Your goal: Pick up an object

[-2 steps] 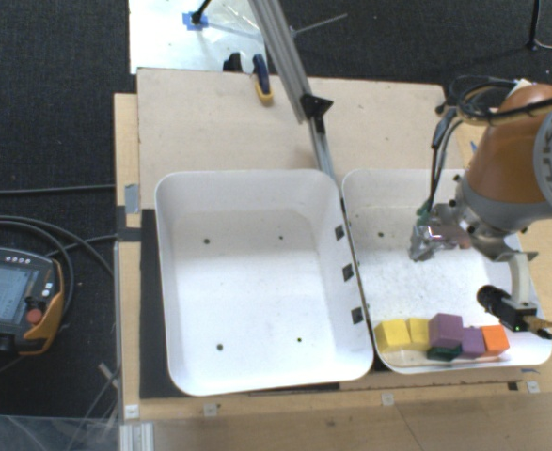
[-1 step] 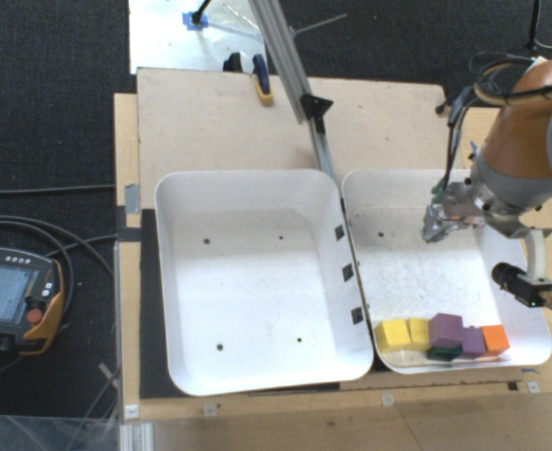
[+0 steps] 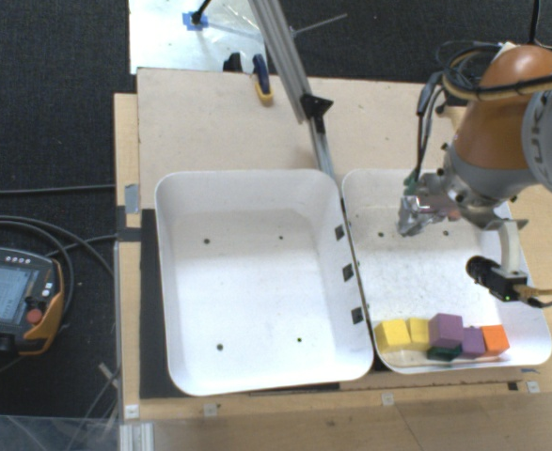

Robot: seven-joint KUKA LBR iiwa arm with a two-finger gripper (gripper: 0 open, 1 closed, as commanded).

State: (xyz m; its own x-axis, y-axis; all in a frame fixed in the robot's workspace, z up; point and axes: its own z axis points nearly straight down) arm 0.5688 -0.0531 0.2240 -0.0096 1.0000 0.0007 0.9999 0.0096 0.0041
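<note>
The arm (image 3: 511,120) reaches in from the right of the frame, its orange band sitting at the upper right, and its tool (image 3: 413,216) hangs over the upper part of the right bin (image 3: 388,188). From this slanted look down, how far the tool is open cannot be told, and nothing can be seen in its grip.

The things to pick all lie in a row along the lower edge of the right bin, well apart from the tool: two yellow blocks (image 3: 402,334) side by side at the left of the row, then a dark green block (image 3: 443,352) low down, two purple blocks (image 3: 457,334) above and beside it, and an orange block (image 3: 495,338) at the right end. They sit touching or nearly so, crowded against the bin's lower wall. The left bin (image 3: 257,280) fills the middle of the frame on the tabletop (image 3: 219,120). A teach pendant (image 3: 12,297) lies at the left edge.

The step in hand looks like the approach: the tool is over the bin but not yet over any block. The next move calls for travel toward the lower part of the frame, lining up above one block, then a descent. The orange block or the left yellow one, at the row's ends, probably give the most room; the wall and close neighbours could block a clean grasp.
</note>
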